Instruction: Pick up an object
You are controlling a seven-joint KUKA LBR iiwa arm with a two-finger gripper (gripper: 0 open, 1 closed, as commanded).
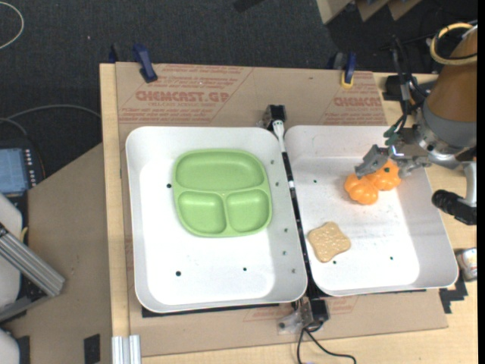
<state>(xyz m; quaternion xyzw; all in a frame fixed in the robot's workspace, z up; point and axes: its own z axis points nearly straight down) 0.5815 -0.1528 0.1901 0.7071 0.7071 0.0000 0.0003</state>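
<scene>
Gripper: the gripper (377, 162) hangs low over the right bin (424, 275), near its far edge, right at the orange pepper-like toy (369, 185). Whether the grey fingers are parted or closed on anything cannot be told from this slant.
Arm: grey with an orange band, reaching in over the right bin's far right corner.
Object: the orange toy lies on the right bin's floor, far half, touching or just under the gripper tip.
Other item: a tan cracker-shaped piece (328, 241) sits near the right bin's left wall, toward the near edge, apart from the toy.
Left bin: the left bin (151, 264) holds a green divided plate (222, 191) in its far half.
Risk: the toy looks rounded and lumpy, so off-centre fingers would likely squeeze it sideways and let it roll off.
Risk: descending too low could jam the tips on the bin floor.
Surface: a cardboard-topped bench (227, 89) held by clamps at the far edge.
Room: dark carpet, loose cables, aluminium framing at left.
</scene>
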